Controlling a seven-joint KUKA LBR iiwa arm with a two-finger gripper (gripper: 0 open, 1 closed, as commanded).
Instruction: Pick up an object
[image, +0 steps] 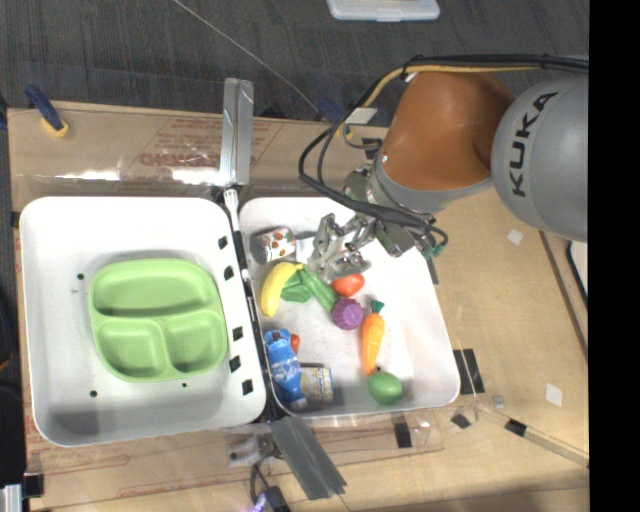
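The grey arm with the orange band reaches in from the upper right of the frame, and its metal two-finger gripper hangs low in the upper part of the right white bin. I cannot tell the state of the tool. Just below it lie a red tomato-like ball, a yellow banana and a green leafy piece. Lower are a purple round toy, an orange carrot, a green lime-like ball, a small tin can and a blue crumpled packet. The left white bin holds a green divided plastic tray.
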